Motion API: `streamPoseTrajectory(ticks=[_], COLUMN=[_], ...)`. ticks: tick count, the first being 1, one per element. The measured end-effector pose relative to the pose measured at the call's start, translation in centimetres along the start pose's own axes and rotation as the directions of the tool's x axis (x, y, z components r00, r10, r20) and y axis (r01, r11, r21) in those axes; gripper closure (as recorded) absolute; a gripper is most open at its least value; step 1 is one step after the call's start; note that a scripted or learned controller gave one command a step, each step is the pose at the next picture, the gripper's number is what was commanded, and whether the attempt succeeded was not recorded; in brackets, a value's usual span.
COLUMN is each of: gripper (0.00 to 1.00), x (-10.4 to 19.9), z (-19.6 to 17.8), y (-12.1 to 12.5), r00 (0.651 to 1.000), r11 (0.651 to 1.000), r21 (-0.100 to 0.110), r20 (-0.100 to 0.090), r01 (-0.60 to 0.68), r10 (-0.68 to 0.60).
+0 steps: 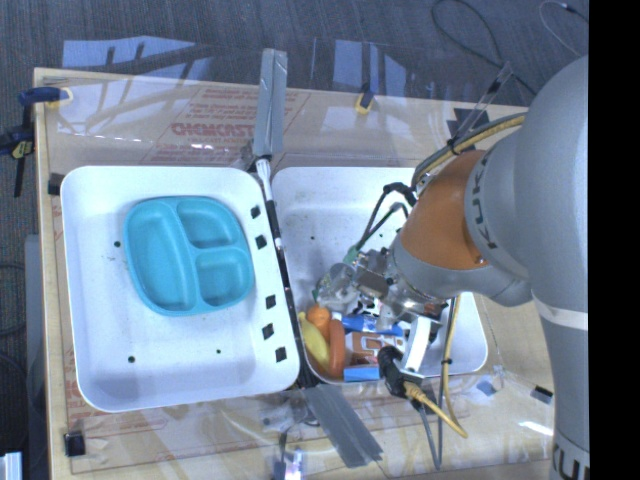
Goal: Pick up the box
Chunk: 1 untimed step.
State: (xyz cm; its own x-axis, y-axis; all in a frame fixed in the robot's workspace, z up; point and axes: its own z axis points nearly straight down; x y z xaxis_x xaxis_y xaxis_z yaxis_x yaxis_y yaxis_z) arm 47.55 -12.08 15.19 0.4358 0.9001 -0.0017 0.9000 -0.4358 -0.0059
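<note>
The box (362, 346), blue with orange and white print, lies in the front left corner of the right bin (320, 203). It rests against a yellow banana (316, 343) and an orange carrot (336, 338). My gripper (385, 308) hangs low over this pile, right above the box's far end, below the orange band of the wrist (445, 230). The gripper's body and cables hide part of the box. A clear, shiny object (335, 286) sits just left of the gripper.
The left bin (90, 368) holds a turquoise divided tray (190, 253). A black hinged divider with clips (272, 288) runs between the two bins. The grey arm (545, 198) covers the right bin's right side. Loose cables (440, 408) hang over its front rim.
</note>
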Motion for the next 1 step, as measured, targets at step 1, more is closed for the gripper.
streamPoseTrajectory(ticks=[1], gripper=[0.0], x=[-0.66], z=[4.43], y=[7.2], r00=[0.995], r11=[0.995], r21=[-0.028], r20=[-0.012], r01=[-0.096], r10=[0.096])
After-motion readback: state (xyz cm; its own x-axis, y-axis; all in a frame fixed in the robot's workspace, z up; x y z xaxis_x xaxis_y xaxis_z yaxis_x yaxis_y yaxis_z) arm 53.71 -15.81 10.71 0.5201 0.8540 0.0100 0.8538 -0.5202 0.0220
